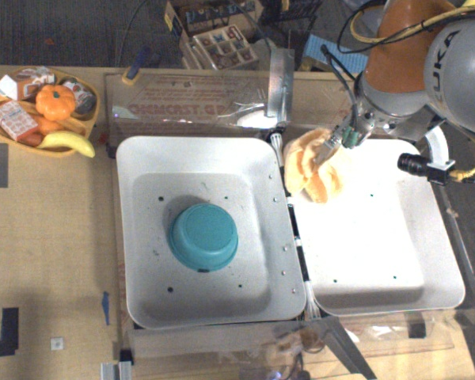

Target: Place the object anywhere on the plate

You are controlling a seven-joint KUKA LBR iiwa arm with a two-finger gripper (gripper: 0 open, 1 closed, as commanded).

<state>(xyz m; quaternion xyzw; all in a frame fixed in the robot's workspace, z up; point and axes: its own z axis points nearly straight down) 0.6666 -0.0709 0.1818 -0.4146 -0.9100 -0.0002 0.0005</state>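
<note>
Left bin (138,172): plate (204,237) inside, near centre. Right bin (427,283): adjoins left bin's right side; object (313,172) in its far left corner, gripper (332,145) at object. Basket (43,113): far left of left bin.

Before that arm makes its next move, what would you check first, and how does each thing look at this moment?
1. Teal plate lies flat in the left bin: ok.
2. Plate surface free for a drop: ok.
3. Pale yellow object on the plate: not ok, it is in the right bin's upper left corner.
4. Gripper at the object: ok.
5. Object firmly held: cannot tell.
</note>
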